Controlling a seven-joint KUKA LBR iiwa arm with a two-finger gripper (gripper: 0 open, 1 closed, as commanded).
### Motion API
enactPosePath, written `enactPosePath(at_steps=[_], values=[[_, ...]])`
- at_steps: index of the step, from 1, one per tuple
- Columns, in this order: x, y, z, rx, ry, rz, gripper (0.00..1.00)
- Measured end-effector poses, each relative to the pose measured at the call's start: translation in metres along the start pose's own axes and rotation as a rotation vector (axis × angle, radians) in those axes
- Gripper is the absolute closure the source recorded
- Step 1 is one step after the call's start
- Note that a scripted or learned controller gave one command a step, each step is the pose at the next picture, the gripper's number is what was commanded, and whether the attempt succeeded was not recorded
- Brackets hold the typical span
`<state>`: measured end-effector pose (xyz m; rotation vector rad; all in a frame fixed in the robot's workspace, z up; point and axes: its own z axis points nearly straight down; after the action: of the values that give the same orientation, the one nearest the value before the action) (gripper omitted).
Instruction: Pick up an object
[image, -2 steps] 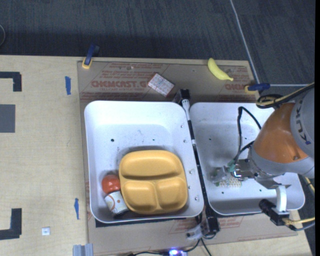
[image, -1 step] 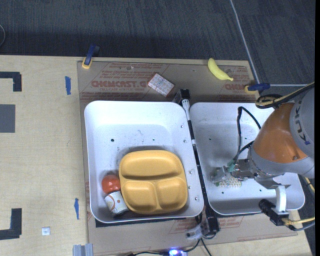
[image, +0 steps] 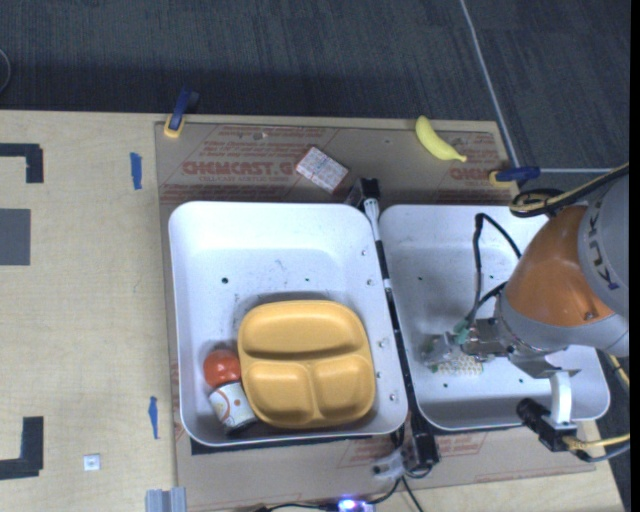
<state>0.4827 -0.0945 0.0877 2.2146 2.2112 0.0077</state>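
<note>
A yellow compartment tray (image: 305, 362) lies in the left bin (image: 200, 260), toward its front. A small red and white object (image: 225, 385) rests against the tray's left side in the bin's front left corner. The arm reaches into the right bin (image: 430, 240), and my gripper (image: 455, 348) is low over that bin's floor near its front middle. A small pale speckled object (image: 457, 366) lies on the floor right under the gripper; whether it sits between the fingers is hidden.
A yellow banana (image: 438, 140) and a small patterned box (image: 321, 169) lie on the cardboard behind the bins. Clamps hold the board at the back left and back right. A black divider strip runs between the bins. Cables trail around the arm.
</note>
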Motion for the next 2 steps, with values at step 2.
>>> enactPosePath(at_steps=[2], values=[[-0.0003,-0.0001,0.0001,0.000,0.000,0.000,0.00]])
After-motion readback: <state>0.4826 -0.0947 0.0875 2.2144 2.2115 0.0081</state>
